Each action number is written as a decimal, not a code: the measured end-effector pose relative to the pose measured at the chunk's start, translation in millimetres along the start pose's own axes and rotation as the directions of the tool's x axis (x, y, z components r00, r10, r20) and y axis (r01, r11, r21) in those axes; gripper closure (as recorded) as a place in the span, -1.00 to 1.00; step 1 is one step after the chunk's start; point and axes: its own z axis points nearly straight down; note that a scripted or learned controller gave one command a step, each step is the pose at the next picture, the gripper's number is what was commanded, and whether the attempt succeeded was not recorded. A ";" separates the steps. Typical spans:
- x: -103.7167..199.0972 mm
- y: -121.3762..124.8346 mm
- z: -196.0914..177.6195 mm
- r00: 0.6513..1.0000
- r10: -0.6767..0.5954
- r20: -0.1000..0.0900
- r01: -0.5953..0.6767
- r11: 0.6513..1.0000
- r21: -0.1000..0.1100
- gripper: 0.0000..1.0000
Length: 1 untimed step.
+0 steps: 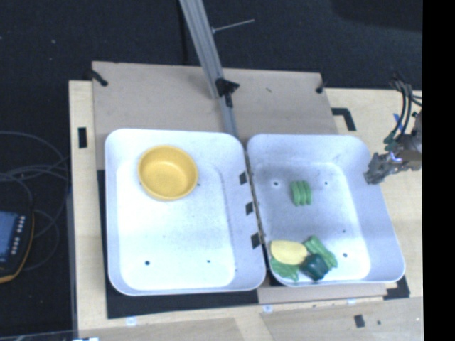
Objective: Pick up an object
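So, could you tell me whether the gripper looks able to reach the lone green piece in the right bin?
Probably yes: the gripper sits at the right bin's edge, and the green piece lies alone on the floor, apart from the pile.

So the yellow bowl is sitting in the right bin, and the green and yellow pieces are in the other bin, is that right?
Not quite. The camera view shows the yellow bowl in the left bin, not the right. The green and yellow pieces are in the other bin, the right bin.
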 end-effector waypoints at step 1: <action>57.7 3.5 0.9 1.000 -0.003 -0.001 0.003 1.000 0.004 1.00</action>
